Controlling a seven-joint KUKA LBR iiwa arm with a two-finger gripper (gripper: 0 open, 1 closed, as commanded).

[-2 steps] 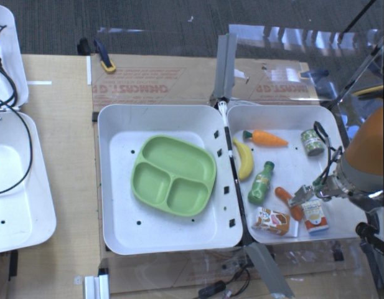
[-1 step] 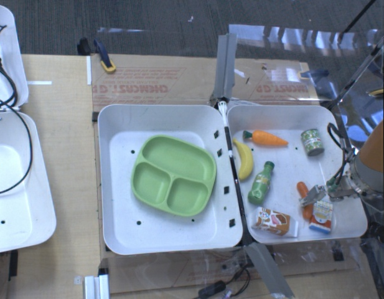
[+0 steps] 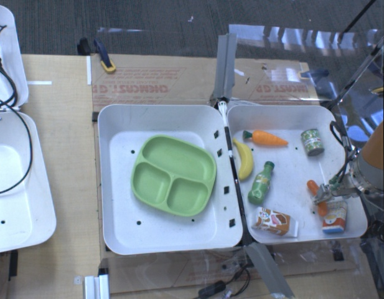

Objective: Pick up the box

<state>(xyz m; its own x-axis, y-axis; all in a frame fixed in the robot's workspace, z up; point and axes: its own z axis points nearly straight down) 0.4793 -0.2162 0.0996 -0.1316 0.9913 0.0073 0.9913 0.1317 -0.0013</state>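
gripper [image 3: 323, 195] hovers low at the right bin [image 3: 291, 120] edge, its opening impossible to judge, poised over a small carton box [image 3: 335, 218] lying flat beside a carrot piece [image 3: 312, 187]. nearby, a second printed carton [image 3: 276, 222], glossy green bottle [image 3: 261, 183], curved banana [image 3: 243, 159]; left bin holds a moulded green tray [image 3: 173, 175].

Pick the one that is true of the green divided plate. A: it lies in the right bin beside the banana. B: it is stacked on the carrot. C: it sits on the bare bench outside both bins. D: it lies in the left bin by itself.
D: the green divided plate lies flat inside the left bin, while the banana and carrot lie in the right bin.
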